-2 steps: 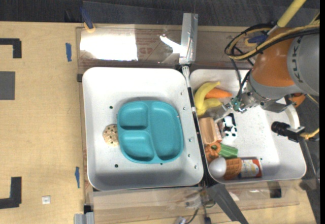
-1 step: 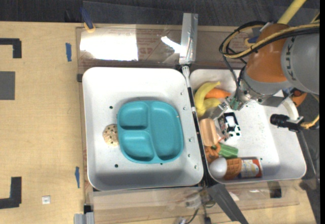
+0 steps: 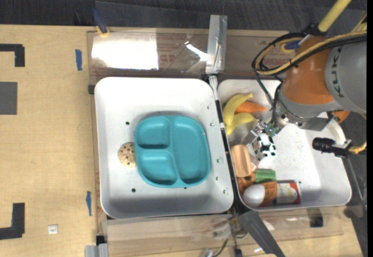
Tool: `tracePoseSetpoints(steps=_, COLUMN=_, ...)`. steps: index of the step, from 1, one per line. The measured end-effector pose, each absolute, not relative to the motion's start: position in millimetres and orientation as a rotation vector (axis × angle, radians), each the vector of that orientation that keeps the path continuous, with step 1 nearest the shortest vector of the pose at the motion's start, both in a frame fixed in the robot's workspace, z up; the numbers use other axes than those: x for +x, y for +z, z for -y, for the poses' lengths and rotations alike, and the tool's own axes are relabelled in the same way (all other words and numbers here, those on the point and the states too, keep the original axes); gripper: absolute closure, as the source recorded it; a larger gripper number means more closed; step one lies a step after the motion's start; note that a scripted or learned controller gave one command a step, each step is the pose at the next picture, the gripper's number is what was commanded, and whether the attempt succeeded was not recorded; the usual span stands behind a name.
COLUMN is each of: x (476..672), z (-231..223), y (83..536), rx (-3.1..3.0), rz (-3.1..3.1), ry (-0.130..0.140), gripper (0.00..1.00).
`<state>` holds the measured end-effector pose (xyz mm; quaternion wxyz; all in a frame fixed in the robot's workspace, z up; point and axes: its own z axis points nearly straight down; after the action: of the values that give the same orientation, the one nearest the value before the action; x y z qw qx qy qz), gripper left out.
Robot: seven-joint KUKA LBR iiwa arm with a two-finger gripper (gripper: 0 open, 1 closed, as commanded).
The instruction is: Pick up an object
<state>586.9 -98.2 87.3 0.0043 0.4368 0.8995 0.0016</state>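
Observation:
My gripper (image 3: 262, 135) hangs low over the middle of the right bin (image 3: 332, 192), reaching in from the grey arm with the orange band (image 3: 309, 84). Just beneath it lies a small black-and-white object (image 3: 267, 148); whether the gripper touches it is unclear. A yellow banana (image 3: 233, 110) and an orange carrot-like piece (image 3: 252, 108) lie to the gripper's upper left. A copper-coloured cylinder (image 3: 242, 159) lies to its lower left. Near the bin's front edge are a white egg (image 3: 254, 194), a green piece (image 3: 263, 176) and an orange bottle (image 3: 282, 192).
The left bin (image 3: 111, 104) holds a teal divided plate (image 3: 173, 150) with a speckled cookie (image 3: 126, 154) beside its left edge. A divider wall (image 3: 221, 133) separates the bins. Cables (image 3: 280, 52) loop above the arm. A black fitting (image 3: 326, 145) sticks out at the right.

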Motion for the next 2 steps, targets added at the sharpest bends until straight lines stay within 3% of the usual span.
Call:
tracePoseSetpoints(steps=1, x=556.9, z=100.8, y=87.6, rx=1.236, rz=-2.877, ry=0.006, gripper=0.0)
tracePoseSetpoints(steps=2, x=559.1, z=100.6, y=96.7, rx=1.237, rz=-2.873, ry=0.01, gripper=1.0)
